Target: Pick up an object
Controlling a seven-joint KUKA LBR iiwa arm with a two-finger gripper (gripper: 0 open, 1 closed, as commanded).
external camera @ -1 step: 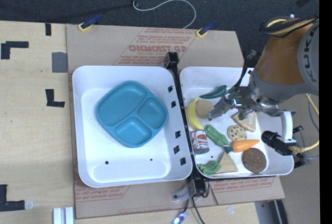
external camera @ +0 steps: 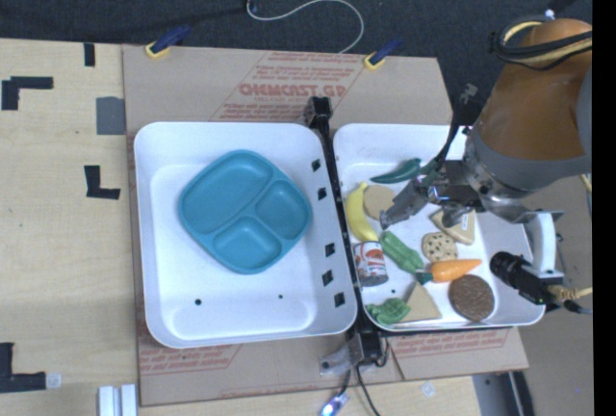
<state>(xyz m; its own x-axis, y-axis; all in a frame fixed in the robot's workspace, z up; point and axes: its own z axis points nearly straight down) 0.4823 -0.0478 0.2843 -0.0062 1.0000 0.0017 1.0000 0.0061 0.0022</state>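
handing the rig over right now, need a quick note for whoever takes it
Gripper: low over the right bin, above its toy food; whether it is open or shut cannot be told, and nothing shows held.
Things: banana, green pepper, green pod, cookie, carrot, brown disc, small can and leafy green all lie in the right bin. The blue divided plate sits in the left bin.
Done: arm reached in.
Left: grasp one object and lift it.
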